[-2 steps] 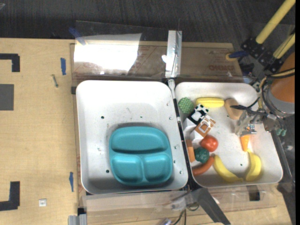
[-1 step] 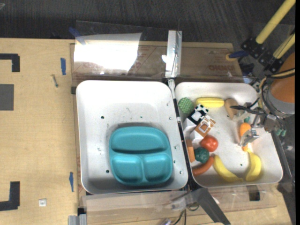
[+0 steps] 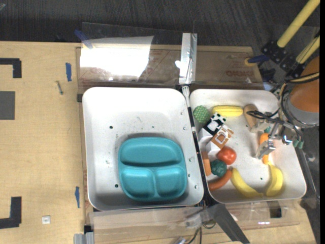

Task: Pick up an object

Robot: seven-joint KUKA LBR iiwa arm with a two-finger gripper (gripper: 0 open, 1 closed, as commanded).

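1. Light brown wood covers the bench (image 3: 35, 151), and two shallow white bins sit on it side by side.
2. My landmark is the thin wall (image 3: 192, 136) where the two bins meet.
3. Left of that wall, the left white bin (image 3: 101, 116) holds one big teal plastic tray (image 3: 152, 168) with three sections. The tray sits near the front edge of its bin. The back half of that bin is bare white floor, so there is lots of open room there.
4. Right of the wall, the right white bin (image 3: 238, 98) is full of small toys.
5. A bumpy green ball (image 3: 201, 114) and a black-and-white checked block (image 3: 217, 122) sit just beside the wall, near the back.
6. A small yellow banana (image 3: 228, 111) lies a bit further right of them.
7. An orange-and-white box (image 3: 222, 135), a round red tomato (image 3: 226, 155) and a dark green lump (image 3: 219, 168) sit close together near the wall.
8. A red-orange pepper (image 3: 218, 182) lies by the front edge, close to the wall.
9. A long curved yellow banana (image 3: 258, 183) bends along the front edge, far from the wall.
10. The grey gripper (image 3: 268, 142) hangs over the far right side of that bin, well away from the wall. Something small and orange (image 3: 264, 138) shows by its tip. I cannot tell if its fingers are apart or together.
11. A patch of bare white floor lies between the tomato and the gripper.
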